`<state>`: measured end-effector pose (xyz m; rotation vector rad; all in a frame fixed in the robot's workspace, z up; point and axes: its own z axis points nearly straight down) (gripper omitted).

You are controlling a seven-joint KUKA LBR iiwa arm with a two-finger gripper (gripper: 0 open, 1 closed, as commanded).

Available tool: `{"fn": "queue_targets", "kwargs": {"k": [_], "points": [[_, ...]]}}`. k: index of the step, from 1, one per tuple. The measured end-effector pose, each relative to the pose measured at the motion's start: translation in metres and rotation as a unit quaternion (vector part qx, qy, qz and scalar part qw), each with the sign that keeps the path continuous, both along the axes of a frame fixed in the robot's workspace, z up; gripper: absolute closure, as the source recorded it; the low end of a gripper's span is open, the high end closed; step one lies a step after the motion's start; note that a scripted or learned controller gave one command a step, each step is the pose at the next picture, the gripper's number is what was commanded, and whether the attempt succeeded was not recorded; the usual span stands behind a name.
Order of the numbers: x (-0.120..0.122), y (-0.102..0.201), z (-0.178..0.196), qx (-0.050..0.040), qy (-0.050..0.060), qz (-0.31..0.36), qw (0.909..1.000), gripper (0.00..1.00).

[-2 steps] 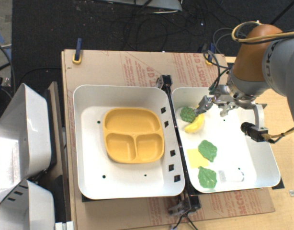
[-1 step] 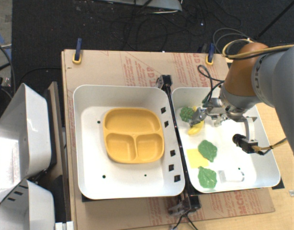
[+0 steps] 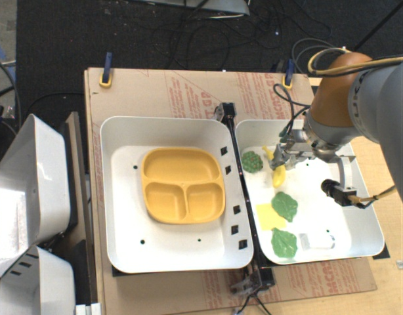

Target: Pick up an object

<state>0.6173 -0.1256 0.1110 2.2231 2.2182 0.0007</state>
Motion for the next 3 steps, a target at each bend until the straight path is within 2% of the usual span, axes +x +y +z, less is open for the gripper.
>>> {"fn": "queue_targets", "kwargs": {"k": [1, 2, 3], "points": [[-0.003, 0.009, 0.057, 0.0001, -0.001, 0.003, 1.0000, 1.00], [-0.005, 0.002, 0.104, -0.0005, -0.002, 0.001, 1.0000, 1.00], [-0.004, 0.002, 0.136, -0.0003, -0.001, 0.002, 1.0000, 1.00]]}}
